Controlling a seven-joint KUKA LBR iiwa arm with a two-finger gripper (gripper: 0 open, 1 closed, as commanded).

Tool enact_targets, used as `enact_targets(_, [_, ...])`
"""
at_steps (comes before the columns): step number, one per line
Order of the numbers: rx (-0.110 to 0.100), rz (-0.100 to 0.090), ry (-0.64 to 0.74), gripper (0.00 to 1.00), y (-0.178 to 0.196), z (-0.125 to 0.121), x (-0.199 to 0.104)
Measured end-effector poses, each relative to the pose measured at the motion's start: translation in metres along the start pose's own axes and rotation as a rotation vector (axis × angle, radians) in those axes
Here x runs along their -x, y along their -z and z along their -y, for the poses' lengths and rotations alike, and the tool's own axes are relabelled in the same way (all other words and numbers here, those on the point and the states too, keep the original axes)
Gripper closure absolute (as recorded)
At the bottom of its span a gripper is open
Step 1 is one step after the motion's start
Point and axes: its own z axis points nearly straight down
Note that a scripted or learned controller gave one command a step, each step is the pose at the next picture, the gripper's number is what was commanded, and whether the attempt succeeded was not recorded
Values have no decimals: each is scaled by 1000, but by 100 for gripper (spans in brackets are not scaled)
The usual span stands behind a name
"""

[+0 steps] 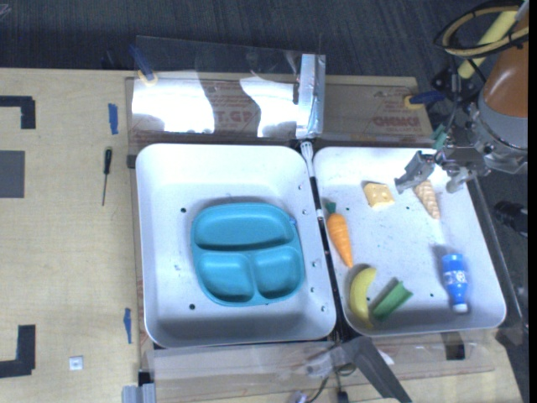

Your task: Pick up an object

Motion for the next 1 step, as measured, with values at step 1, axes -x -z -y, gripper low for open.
enact_targets(1, [-14, -3, 25, 0, -124, -50, -9])
